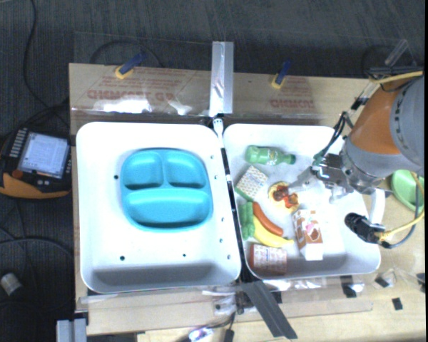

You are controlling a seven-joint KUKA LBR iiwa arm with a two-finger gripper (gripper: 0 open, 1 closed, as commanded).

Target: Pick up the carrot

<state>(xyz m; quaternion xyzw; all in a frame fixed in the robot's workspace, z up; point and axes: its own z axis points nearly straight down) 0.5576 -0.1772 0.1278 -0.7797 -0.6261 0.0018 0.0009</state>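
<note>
Carrot [268, 221] first, since it is the target: it lies in the lower left part of the right bin [357, 261], a slim orange stick slanting down to the right, resting on a yellow banana [265, 235] and just beside a green vegetable [246, 217]. Going by size, the 2 white bins take up the middle of the frame; the left bin [100, 262] bears a big blue divided tray [164, 189], and the right one is crowded. The grey arm [403, 130] with its orange band comes in from the right edge, and its gripper [321, 171] hangs over the upper right of the right bin, well apart from the carrot; whether its fingers are open or closed I cannot tell from this angle. Smaller things around the carrot are a juice carton [308, 234] to its right, a brown packet [269, 259] below, a checkered cracker [252, 182] above, a round yellow and red piece [282, 194] just above, and a green bottle [269, 155] near the top. To do the step well, the gripper would need to travel down and left, line up across the carrot's narrow width, and come down at its middle, clear of the banana and the carton.
</note>
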